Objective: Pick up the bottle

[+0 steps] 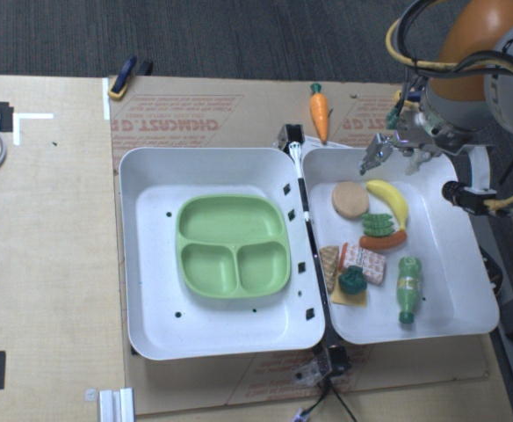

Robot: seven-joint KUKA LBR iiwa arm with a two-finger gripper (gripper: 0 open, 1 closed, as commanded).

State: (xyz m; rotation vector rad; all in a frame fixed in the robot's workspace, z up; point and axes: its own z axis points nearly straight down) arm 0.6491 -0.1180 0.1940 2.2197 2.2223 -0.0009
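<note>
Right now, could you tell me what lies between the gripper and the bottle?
In the camera view, the banana and hot dog lie between the gripper and bottle.

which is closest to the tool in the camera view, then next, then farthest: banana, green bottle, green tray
Measured from the tool, which hangs above the right bin's far edge:
1. banana, just below the tool in the right bin
2. green bottle, at the right bin's near side
3. green tray, in the left bin

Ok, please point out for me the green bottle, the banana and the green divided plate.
green bottle (408, 288), camera view, middle of its body.
banana (391, 199), camera view, middle of its yellow curve.
green divided plate (233, 220), camera view, floor of its large upper compartment.
</note>
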